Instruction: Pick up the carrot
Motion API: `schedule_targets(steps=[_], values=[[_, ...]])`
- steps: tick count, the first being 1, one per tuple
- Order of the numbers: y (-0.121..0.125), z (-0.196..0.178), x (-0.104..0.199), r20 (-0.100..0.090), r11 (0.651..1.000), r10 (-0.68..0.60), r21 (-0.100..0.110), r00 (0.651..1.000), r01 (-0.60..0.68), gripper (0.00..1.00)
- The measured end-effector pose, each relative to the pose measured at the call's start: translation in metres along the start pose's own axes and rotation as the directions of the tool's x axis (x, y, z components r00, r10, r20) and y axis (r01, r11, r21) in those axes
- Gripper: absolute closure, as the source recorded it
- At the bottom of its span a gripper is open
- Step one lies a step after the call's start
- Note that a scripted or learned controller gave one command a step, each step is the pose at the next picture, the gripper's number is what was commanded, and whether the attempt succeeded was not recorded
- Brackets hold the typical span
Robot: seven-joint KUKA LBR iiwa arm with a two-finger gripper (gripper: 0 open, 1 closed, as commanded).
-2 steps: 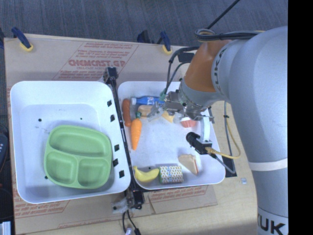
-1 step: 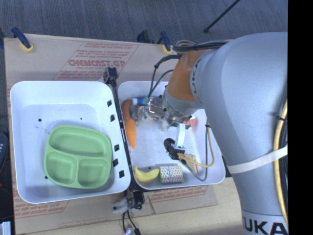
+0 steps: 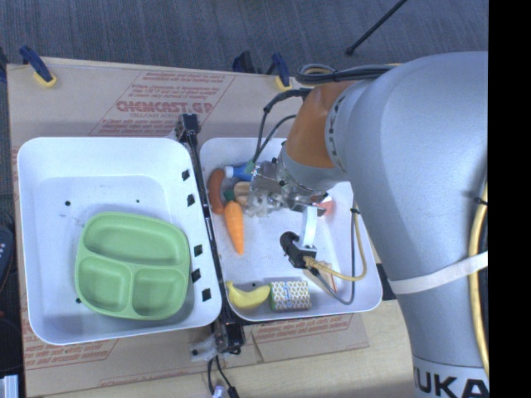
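— What's in the left bin (image 3: 50,172)?
— A green divided plate (image 3: 133,265). In the right bin (image 3: 348,280), the carrot (image 3: 235,225) lies by the left wall, tip toward the banana (image 3: 247,295).
— And the gripper (image 3: 264,196)?
— Low, just right of the carrot's top — its grasp I cannot tell. A patterned can (image 3: 289,294) sits beside the banana.

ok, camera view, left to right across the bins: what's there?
Green divided plate in the left bin → carrot by the right bin's left wall → patterned can at its near edge → tool above the carrot, arm coming in from the right.
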State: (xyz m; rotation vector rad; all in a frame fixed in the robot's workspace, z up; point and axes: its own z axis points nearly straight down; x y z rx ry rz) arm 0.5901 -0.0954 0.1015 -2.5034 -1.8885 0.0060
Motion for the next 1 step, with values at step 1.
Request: schedule_targets(steps=[1], values=[[-0.0672, -0.0894, 0.0645, 0.000, 0.975, 0.221, -0.001, 0.975, -0.221, 1.00]])
